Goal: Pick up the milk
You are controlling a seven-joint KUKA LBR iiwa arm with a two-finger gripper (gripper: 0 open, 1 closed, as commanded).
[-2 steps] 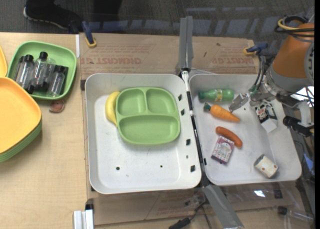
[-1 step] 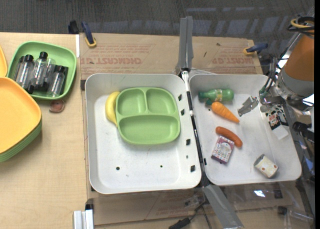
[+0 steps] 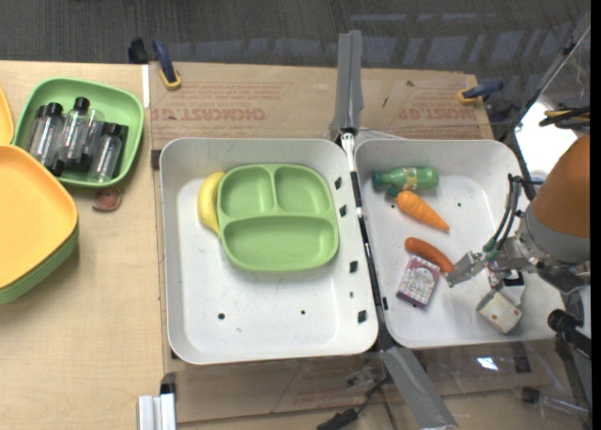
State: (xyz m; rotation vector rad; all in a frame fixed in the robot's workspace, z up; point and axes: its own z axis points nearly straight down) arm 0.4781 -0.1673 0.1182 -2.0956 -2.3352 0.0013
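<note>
Your gripper [image 3: 495, 273] hovers in the right bin [image 3: 470, 161] just above the milk [image 3: 500, 311] — you cannot tell its jaw state.

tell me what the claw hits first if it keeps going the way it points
The claw points toward the view's left, so it would likely meet the red sausage or the purple packet first; depth is unclear from this slanted view.
</note>
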